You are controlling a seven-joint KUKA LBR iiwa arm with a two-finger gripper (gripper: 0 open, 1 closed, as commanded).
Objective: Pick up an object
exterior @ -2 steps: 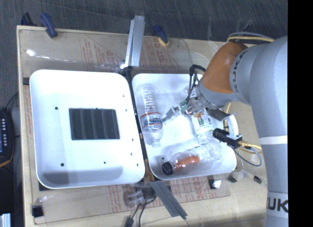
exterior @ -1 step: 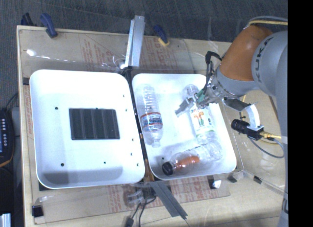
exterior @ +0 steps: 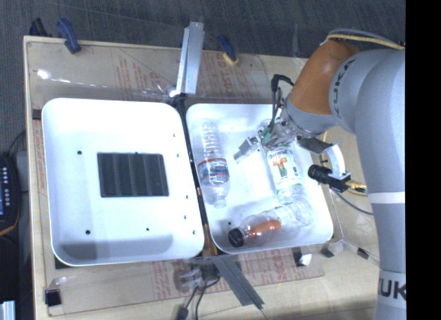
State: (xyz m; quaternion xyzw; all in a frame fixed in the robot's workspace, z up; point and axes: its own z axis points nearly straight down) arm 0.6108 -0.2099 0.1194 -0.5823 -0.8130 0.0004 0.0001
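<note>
Bench (exterior: 103, 63) bearing two white bins (exterior: 69, 125)

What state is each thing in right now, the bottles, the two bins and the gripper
Left bottle: lying on its side in the right bin, blue label, apart from the others.
Right bottle: lying flat, the gripper at its top end.
Front bottle: on its side, dark cap on, orange contents.
Right bin: holds all three bottles.
Left bin: dark rectangular patch on its floor.
Gripper: low in the right bin.
</note>
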